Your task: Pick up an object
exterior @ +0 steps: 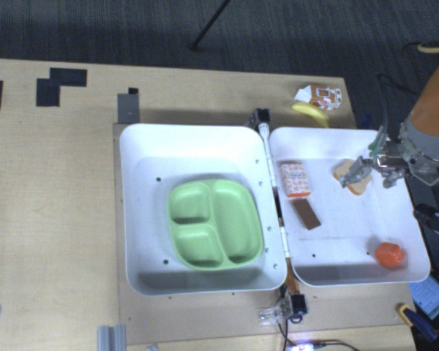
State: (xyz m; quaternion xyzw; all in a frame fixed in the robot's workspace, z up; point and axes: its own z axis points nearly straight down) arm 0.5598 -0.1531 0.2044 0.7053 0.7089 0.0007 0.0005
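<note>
The gripper (360,168) is seen over the right bin (329,265), right at a tan bread-like piece (349,172) near the bin's far right side, but whether the jaws are spread or closed on it cannot be told — the metal parts blur together there. A slip is to be feared if only the piece's edge is caught, and the 3 other items — a printed packet (295,178), a brown block (305,213), an orange ball (388,254) — are left well apart from it
</note>
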